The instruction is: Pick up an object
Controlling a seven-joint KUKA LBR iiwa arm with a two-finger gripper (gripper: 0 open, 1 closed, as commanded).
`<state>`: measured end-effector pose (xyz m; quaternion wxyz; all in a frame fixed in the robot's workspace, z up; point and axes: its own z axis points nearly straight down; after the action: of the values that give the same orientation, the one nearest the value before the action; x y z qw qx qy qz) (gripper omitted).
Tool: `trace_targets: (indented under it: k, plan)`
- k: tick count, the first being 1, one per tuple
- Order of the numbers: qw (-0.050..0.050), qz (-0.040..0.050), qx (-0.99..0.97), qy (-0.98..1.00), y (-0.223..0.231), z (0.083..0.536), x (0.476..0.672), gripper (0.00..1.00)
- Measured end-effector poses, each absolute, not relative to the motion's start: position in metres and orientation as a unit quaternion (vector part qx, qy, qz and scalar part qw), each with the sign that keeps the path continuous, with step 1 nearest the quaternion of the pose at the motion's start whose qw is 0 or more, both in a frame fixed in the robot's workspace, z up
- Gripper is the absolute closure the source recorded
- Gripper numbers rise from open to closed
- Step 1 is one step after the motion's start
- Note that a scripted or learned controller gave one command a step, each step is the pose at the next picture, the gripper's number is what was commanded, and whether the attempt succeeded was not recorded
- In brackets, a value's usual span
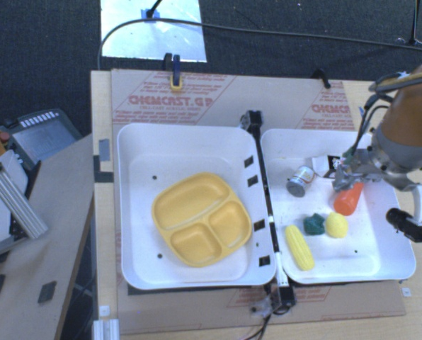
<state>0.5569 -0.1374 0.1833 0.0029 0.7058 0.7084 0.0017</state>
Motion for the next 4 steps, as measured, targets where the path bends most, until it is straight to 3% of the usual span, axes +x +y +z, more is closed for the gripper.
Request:
trace_targets:
  k: [1, 4]
  plan:
    - [0.002, 0.0013, 0.705, 0.709, -0.138, 0.212, 0.558, 1.00]
    - [0.000, 0.0015, 0.703, 0.711, 0.030, 0.212, 0.581, 1.00]
